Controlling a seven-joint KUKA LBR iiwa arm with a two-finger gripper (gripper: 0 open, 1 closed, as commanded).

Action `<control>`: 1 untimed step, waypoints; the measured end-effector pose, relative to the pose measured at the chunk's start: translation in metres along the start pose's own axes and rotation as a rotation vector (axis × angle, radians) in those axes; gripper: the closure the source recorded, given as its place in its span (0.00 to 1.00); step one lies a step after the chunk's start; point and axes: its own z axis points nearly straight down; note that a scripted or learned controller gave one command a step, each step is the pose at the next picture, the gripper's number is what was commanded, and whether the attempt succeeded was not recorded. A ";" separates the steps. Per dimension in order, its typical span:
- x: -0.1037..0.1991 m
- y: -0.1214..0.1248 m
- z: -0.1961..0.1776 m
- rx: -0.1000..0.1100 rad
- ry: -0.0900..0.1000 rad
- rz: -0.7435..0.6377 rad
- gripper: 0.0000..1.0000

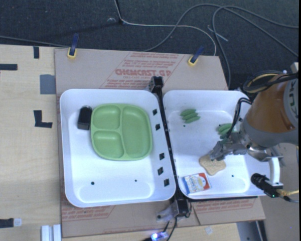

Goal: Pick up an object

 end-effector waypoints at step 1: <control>0.004 0.003 -0.043 -0.006 -0.002 0.000 1.00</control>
